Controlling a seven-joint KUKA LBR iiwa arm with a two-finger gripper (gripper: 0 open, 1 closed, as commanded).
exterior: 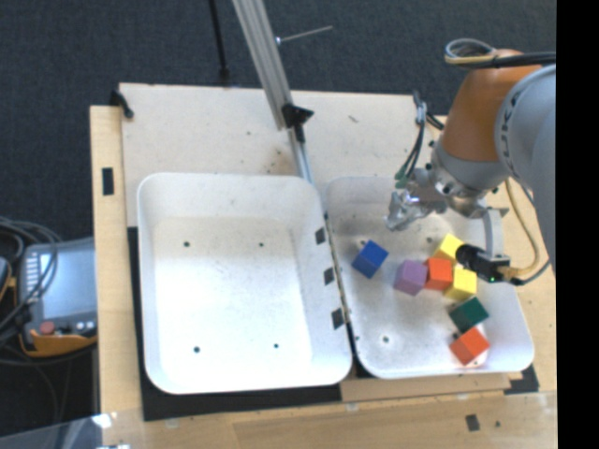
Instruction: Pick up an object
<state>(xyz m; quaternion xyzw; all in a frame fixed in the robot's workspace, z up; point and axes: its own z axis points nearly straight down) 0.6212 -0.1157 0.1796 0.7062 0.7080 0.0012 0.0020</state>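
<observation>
While the gripper [404,215] hangs over the right bin [370,199] near its far wall, nothing visibly between its fingers and their spread too blurred to tell, the blue cube [371,258] lies nearest, just down-left, well apart from the left bin [154,195].
</observation>
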